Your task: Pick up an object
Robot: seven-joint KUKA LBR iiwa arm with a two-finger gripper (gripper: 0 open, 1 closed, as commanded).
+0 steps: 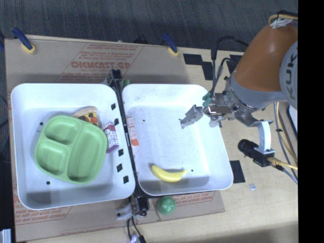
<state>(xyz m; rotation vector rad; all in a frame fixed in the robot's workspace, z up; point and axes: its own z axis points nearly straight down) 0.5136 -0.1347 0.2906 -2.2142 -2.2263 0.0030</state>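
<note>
My claw [188, 117] hangs over the right bin [215, 151], its state I can't tell, and the curved banana [168, 173] could roll away.

Blue clamps [24, 40] on cardboard sheet [101, 59]

Fixed overhead camera, slanted down, both bins [167, 92] framed
</note>
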